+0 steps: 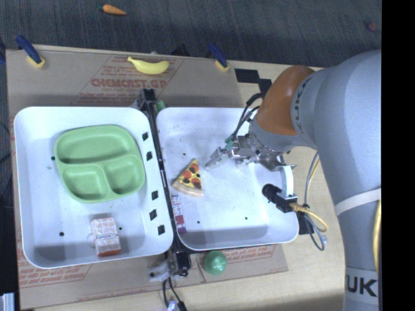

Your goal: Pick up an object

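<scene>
**Arm hangs over right bin, pizza slice just beyond its fingers**

Grey and orange-banded, the robot arm (337, 128) reaches in over the right bin (259, 235). Its gripper (217, 157) hangs with fingers slightly apart and nothing between them, just beside a toy pizza slice (190, 178) lying near the bin's left wall. Across the divide, the left bin (26, 173) holds a green divided tray (98, 161) and a small packet (105, 235). A green ball (214, 262) and a yellow banana (148, 64) rest on the cardboard outside.
</scene>
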Action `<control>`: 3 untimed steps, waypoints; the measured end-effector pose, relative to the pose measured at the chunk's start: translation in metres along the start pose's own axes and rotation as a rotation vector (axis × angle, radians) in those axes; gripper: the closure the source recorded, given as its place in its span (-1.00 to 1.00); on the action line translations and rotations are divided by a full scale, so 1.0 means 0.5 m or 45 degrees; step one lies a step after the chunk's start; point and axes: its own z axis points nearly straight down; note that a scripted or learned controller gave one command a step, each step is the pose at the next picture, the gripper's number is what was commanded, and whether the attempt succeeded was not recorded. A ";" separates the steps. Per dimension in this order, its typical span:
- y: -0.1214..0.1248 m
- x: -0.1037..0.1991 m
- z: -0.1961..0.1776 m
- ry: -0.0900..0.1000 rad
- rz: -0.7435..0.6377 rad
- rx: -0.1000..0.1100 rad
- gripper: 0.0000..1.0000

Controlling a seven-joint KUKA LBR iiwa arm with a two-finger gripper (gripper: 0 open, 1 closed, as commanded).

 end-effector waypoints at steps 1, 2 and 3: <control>0.141 0.000 -0.207 -0.001 0.002 -0.006 -1.00; 0.138 -0.053 0.002 0.000 0.003 0.003 -1.00; 0.141 -0.050 -0.022 0.000 -0.004 0.001 1.00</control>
